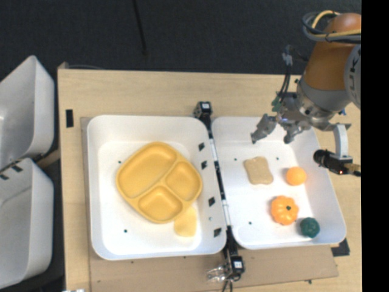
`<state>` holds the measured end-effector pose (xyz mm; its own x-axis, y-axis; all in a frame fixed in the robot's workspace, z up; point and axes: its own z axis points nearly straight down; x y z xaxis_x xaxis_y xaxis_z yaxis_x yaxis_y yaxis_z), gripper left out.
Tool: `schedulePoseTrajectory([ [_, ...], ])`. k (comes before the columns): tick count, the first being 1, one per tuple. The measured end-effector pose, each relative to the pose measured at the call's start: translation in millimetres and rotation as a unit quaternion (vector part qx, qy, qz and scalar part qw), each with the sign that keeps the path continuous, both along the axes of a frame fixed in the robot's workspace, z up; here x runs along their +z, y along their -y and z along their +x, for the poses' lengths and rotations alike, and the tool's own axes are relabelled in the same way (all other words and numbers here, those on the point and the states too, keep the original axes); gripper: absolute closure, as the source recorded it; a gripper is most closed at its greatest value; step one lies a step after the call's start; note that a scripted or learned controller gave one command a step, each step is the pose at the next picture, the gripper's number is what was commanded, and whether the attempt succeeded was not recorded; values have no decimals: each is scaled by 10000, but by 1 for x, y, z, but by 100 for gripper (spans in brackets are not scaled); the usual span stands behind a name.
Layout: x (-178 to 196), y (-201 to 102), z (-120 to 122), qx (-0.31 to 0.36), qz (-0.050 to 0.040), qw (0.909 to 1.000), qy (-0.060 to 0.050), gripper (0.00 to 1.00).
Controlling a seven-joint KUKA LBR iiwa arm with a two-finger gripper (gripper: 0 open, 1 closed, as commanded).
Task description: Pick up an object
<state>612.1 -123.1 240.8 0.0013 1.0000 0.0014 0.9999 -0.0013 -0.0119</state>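
— What is listed in the right bin (325,221)?
— A tan bread slice (259,170) near its middle, an orange ball (296,176) just beside it, a small pumpkin (284,210) nearer the front, and a green ball (309,227) at the front corner.

— And the gripper (276,131)?
— It is held above the bin's far edge, fingers spread wide, nothing between them.

— The left bin (97,187)?
— A yellow divided tray (159,181) and a pale yellow piece (186,223) touching its front edge are recorded.

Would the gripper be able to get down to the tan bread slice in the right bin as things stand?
Probably yes. The gripper hangs open over the right bin, just behind the bread slice. The slice lies flat with bare floor around it, apart from the orange ball and the pumpkin.
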Motion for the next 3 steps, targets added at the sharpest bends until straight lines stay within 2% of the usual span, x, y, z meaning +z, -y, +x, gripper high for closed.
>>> schedulePoseTrajectory([
  [1,8,0,2,9,-2,10000,62,0],
  [2,-55,-1,2,-4,-17,10000,47,0],
  [3,-105,-2,11,-3,-20,10000,48,0],
])
